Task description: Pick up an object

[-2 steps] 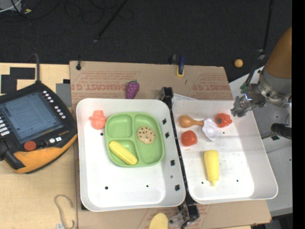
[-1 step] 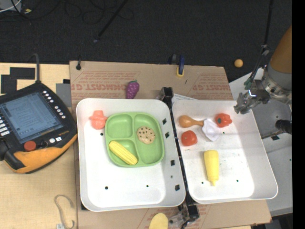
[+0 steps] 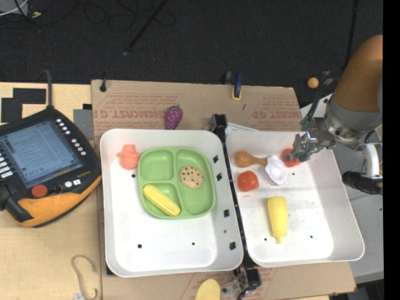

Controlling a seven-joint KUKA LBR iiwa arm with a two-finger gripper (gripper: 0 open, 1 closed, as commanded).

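You're hovering the hand (image 3: 302, 147) at the right bin's (image 3: 350, 230) upper right, touching a small red obj (image 3: 289, 157); can't tell its opening. Obj's looking light, smooth, maybe slippery: try pinching across its middle.

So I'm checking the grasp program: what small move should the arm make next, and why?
Probably lower the claw a little onto the red piece beside the white lump: it sits right there in the right bin, nothing visibly held.
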